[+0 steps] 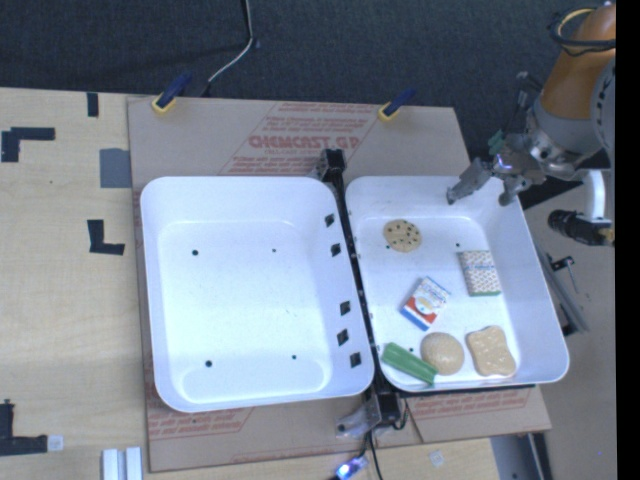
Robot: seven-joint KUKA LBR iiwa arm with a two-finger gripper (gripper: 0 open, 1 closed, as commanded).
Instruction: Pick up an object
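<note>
A dark carpeted floor runs along the top, and below it the pale tabletop point(60, 298) carries a cardboard sheet point(290, 138) with two shallow white bins side by side. The left bin point(160, 208) has nothing in it that I can make out; the right bin point(530, 258) holds everything I might take.

My tool point(485, 183) hangs over the far right corner of the right bin, above its rim, with its two fingers spread apart and nothing between them.

The nearest thing is the round cookie point(402, 234), lying to the tool's left and a little toward the camera, on the bin floor well clear of its neighbours. The grey speckled packet point(480, 272) lies almost straight toward the camera from the tool, its long axis running roughly along that same line, near the right wall. Farther on sits the small red, white and blue carton point(426, 301), tilted on a diagonal. Along the near rim lie the green bar point(409, 362), the round bun point(442, 352) and the tan bread slice point(491, 351), close together and well apart from the tool.

I judge the cookie the simplest target: a short travel leftward and down, open space all round.
</note>
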